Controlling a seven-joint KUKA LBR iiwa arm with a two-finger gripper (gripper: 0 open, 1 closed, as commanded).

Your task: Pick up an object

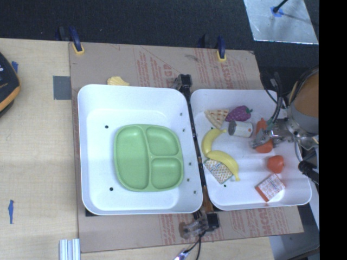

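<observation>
The right bin (244, 199) holds a yellow banana (217, 150), a waffle-like wedge (217, 116), a purple eggplant-shaped toy (238, 113), a small white cylinder (241, 128), a red tomato (275, 163), a red-and-white packet (270, 187) and a checked packet (218, 171). My gripper (262, 140) reaches in from the right, low over the bin's right part, above an orange-red object (264, 147). A second orange piece (262, 125) lies just behind it.
The left bin (92, 107) carries a green divided plate (148, 157). A small yellow item (117, 81) lies on the cardboard behind that bin. Blue clamps (220, 46) hold the cardboard's back edge. A yellow-black device (7, 83) sits at the far left.
</observation>
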